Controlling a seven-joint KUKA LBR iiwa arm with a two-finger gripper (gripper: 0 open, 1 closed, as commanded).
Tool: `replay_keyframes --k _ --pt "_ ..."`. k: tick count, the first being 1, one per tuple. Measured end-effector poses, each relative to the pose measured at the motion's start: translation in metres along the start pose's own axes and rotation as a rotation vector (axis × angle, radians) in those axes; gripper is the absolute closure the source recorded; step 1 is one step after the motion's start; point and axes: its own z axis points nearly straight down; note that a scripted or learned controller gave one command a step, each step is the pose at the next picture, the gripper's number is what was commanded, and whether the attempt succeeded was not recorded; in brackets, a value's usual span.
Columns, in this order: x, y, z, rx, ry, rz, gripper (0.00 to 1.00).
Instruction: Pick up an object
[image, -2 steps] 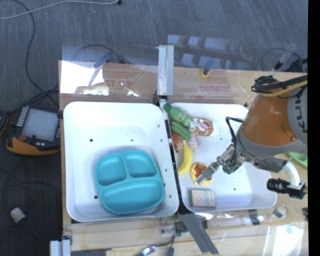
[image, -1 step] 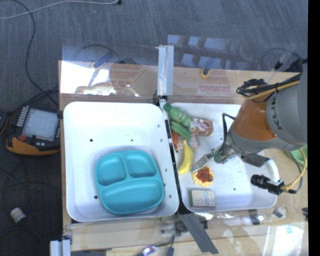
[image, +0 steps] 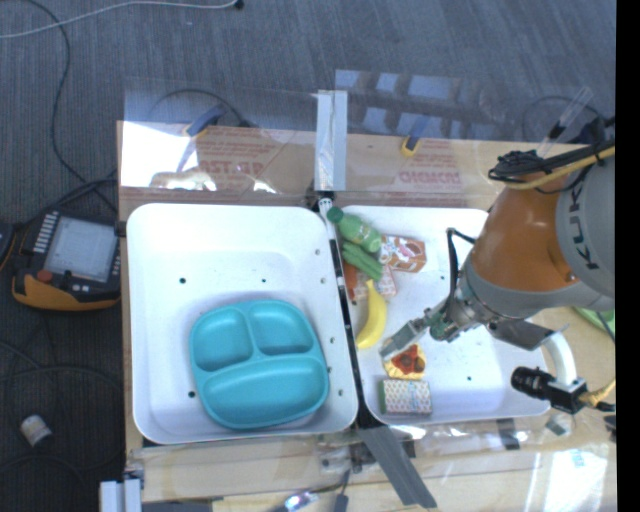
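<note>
Red-and-yellow packet (image: 406, 360) lay in the right bin (image: 470, 395), just under the gripper (image: 402, 341), whose fingers looked spread over it, nothing pinched. Best move, I'd judge: drop straight down, close on the packet, avoid the banana (image: 373, 318) beside it. Same bin also held a patterned box (image: 406, 397), green items (image: 358, 240), snack bag (image: 404, 254). Left bin (image: 180, 250) held a blue divided tray (image: 261, 362).

bins (image: 160, 300) white | tray (image: 260, 362) turquoise | banana (image: 373, 318) yellow | bottle (image: 357, 232) green | arm (image: 525, 250) orange-banded grey
</note>
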Motion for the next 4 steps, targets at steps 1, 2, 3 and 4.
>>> replay_keyframes --k 1,2,3,4 --pt "-0.01 -0.004 0.0 0.001 -0.001 -0.008 0.0" --pt "-0.034 -0.011 0.092 -0.01 -0.006 -0.06 0.0" --pt "-0.033 -0.011 0.083 -0.008 -0.001 -0.06 1.0" --pt "0.006 0.021 -0.028 0.0 -0.002 0.012 1.0"
